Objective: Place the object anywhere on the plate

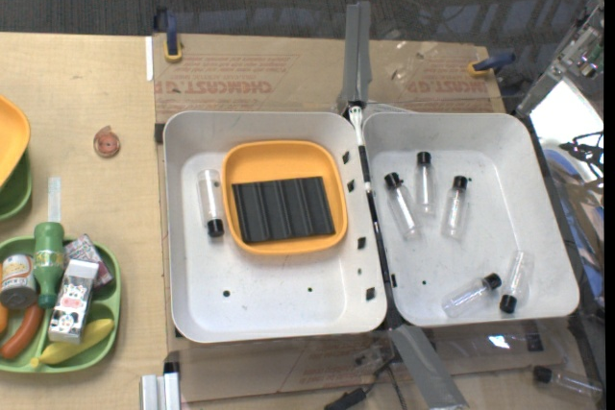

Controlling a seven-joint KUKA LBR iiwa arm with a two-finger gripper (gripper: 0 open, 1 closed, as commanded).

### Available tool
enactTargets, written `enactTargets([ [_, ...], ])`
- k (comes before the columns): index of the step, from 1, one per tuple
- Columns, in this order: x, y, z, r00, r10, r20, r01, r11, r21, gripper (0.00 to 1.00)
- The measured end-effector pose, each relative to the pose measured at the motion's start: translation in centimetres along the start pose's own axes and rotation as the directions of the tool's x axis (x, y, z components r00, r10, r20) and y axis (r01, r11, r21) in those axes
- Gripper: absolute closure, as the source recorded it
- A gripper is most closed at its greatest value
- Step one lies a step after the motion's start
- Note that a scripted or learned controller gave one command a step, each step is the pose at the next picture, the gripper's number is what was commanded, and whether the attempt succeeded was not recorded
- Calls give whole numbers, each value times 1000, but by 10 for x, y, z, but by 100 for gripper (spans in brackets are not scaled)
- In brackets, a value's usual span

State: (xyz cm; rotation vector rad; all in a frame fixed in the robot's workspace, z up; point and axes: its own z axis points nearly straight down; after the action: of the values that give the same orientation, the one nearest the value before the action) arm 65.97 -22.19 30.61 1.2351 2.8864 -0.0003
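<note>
At the bottom left of the frame, a green sectioned tray (101, 326) of toy food sits on the tan bench. Lower right, two clear plastic vials with black caps (473, 295) lie close together near the front wall of the right white bin (548, 206). Mid-frame in that bin, three more capped vials (424, 180) lie apart from one another, caps toward the far wall. In the left white bin (183, 302), a square orange plate (284, 158) carries a black ridged pad (284, 209). One clear vial with a black cap (209, 203) lies on the bin floor just beside the plate's left edge, not on it, cap toward the near side. A small pink disc (108, 142) rests on the bench at mid-left. Farther up, brown printed cardboard (240, 77) lies under both bins, with a clamp (171, 43) at its upper left corner. Whether the gripper is released or clenched cannot be told.
</note>
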Motion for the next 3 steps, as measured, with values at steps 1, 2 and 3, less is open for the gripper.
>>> enactTargets([
  [1, 2, -3, 31, 967, -253, 0, 253, 967, -1, 0],
  [2, 7, -7, 41, 911, -412, 1, 412, 911, -1, 0],
  [3, 6, -5, 52, 863, -505, 2, 505, 863, -1, 0],
])
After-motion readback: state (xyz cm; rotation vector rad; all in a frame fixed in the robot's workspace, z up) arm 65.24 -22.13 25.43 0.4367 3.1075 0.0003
